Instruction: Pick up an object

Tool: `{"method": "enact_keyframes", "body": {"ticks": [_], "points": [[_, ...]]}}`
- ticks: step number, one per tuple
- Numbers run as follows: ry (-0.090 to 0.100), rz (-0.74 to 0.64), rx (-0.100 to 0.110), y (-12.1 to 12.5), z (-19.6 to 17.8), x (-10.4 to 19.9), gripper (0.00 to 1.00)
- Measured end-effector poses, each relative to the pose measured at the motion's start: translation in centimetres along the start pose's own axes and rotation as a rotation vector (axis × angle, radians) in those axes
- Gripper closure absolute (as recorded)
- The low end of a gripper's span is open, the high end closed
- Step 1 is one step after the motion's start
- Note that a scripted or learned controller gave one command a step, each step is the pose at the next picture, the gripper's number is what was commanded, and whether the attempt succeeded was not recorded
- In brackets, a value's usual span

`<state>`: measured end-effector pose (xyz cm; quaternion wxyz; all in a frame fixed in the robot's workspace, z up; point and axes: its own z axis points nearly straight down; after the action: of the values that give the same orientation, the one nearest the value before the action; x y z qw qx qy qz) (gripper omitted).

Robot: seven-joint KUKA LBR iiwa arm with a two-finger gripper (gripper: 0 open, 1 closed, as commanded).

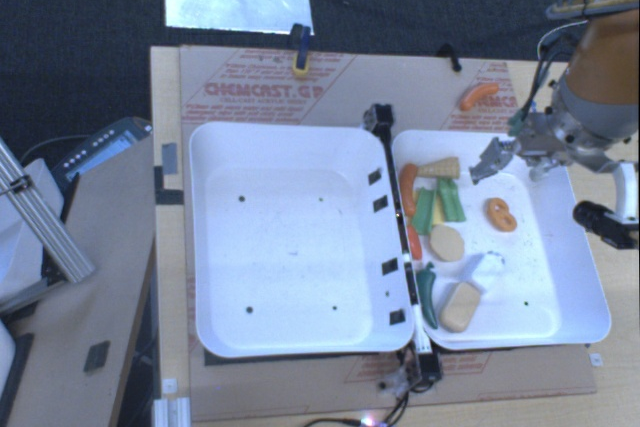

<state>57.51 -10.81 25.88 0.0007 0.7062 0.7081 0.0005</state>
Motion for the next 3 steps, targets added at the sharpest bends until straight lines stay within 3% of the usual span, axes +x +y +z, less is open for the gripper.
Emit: {"method": "enact_keyframes", "body": {"ticks": [1, 2, 3], "points": [[0.003, 0.000, 0.011, -2.0, 12.1, 1.7, 0.00], [0.001, -0.001, 0.004, -1.2, 17.8, 2.5, 0.00], [0.000, 0.001, -0.002, -1.1, 16.3, 2.4, 1.00]]}}
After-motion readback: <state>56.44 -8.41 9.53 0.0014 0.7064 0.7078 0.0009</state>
